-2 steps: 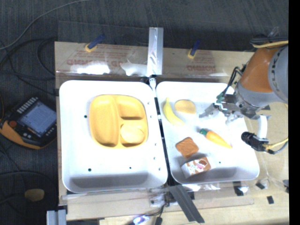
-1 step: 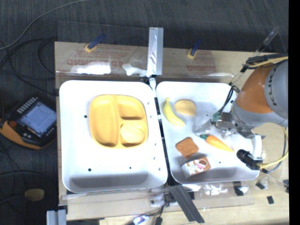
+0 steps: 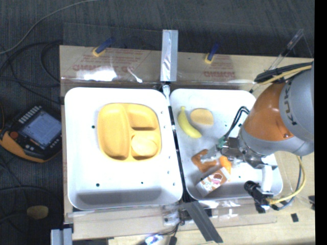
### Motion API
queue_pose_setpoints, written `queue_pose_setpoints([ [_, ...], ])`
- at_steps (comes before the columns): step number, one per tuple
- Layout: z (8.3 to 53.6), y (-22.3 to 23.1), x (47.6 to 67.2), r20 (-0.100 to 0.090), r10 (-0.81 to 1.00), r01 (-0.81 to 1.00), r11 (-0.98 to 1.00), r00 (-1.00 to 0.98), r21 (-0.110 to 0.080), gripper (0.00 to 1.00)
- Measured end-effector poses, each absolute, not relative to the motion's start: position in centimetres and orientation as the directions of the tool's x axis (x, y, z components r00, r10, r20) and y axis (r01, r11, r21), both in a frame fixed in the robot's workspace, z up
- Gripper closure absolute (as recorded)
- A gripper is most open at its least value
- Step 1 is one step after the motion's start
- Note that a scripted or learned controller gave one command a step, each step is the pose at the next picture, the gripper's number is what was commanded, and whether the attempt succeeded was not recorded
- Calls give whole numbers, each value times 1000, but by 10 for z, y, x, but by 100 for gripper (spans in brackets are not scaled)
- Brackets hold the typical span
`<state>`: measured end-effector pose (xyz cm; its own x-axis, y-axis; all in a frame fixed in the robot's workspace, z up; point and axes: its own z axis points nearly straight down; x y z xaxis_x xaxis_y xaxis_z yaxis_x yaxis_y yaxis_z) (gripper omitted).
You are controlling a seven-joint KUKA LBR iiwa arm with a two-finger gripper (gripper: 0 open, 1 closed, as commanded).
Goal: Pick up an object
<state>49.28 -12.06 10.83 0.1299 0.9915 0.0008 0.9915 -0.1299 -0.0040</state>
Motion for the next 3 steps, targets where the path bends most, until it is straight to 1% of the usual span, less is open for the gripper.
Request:
queue_pose_setpoints([
  [1, 116, -120, 493, 3, 992, 992, -130, 130, -7, 100],
  [2, 183, -51, 547, 0, 1000, 1000, -21, 21, -3, 100],
  [3, 183, -51, 547, -1, 1000, 1000, -21, 21, -3, 0],
])
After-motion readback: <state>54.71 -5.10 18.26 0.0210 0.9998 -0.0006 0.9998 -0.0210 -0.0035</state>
